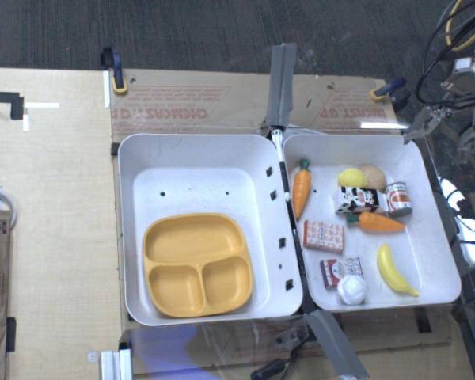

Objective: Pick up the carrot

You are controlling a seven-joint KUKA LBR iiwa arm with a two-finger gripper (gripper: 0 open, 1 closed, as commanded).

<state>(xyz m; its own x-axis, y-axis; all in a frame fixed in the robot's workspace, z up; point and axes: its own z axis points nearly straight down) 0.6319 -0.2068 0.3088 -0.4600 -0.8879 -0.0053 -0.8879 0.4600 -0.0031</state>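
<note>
Leftward, the left bin [134,165] carries a yellow divided plate [196,264], well apart from the work. Across the divider, in the right bin [427,172], one carrot [301,190] lies along the left wall, clear of its neighbours and probably the easier grasp; a second carrot [380,222] is crowded against the milk carton [358,200] and what looks like a small can [397,199]. Whether the gripper is open or closed I cannot tell.

Right bin [427,176]: one carrot [301,190] upright against left wall, second carrot [378,222] centre, banana [397,271] below. Left bin [142,161]: yellow divided plate [196,263].
</note>
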